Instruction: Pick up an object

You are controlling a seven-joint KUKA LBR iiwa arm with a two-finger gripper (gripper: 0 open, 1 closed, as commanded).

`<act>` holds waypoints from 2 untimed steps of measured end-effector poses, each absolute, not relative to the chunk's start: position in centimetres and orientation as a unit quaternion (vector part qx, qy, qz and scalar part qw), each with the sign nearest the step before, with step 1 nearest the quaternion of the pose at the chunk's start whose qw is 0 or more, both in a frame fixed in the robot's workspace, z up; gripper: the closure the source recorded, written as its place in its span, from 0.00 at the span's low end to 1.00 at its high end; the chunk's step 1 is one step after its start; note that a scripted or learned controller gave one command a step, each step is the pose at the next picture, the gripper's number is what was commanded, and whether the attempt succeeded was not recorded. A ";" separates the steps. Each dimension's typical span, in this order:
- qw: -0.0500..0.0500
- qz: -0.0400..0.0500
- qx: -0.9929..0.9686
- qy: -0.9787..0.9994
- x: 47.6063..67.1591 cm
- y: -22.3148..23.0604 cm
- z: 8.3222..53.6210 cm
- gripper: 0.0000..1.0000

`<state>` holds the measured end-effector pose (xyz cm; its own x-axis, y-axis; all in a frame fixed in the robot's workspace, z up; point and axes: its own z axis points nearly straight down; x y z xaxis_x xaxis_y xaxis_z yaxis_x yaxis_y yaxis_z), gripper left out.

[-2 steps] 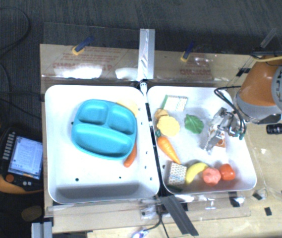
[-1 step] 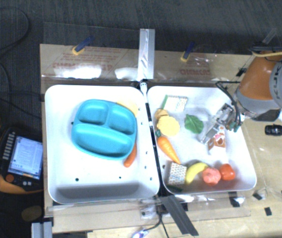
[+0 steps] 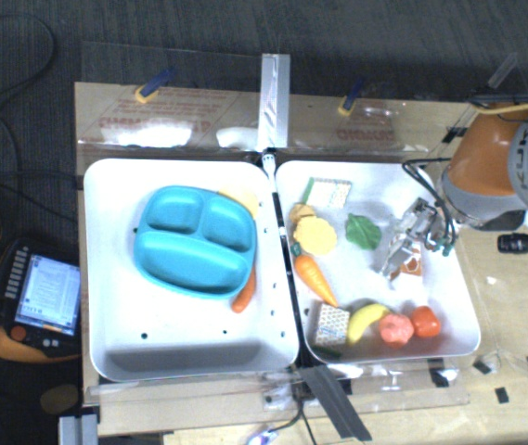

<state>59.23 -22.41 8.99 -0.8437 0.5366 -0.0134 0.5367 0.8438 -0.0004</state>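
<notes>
Your gripper [image 3: 399, 253] hangs in the right bin [image 3: 463, 290]; you cannot tell its grip. A leaf [image 3: 364, 231] lies just left, a tomato [image 3: 425, 322] below.

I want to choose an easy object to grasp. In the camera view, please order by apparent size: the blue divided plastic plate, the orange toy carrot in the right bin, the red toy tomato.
1. Blue divided plastic plate
2. Orange toy carrot
3. Red toy tomato

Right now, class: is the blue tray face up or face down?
Face up: the blue tray shows its three hollow compartments, lying flat in the left bin.
</notes>
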 end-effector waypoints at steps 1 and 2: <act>0.006 0.000 0.288 0.958 63.3 -22.3 8.9 0.00; 0.002 -0.001 0.463 0.887 65.9 -22.3 11.3 0.00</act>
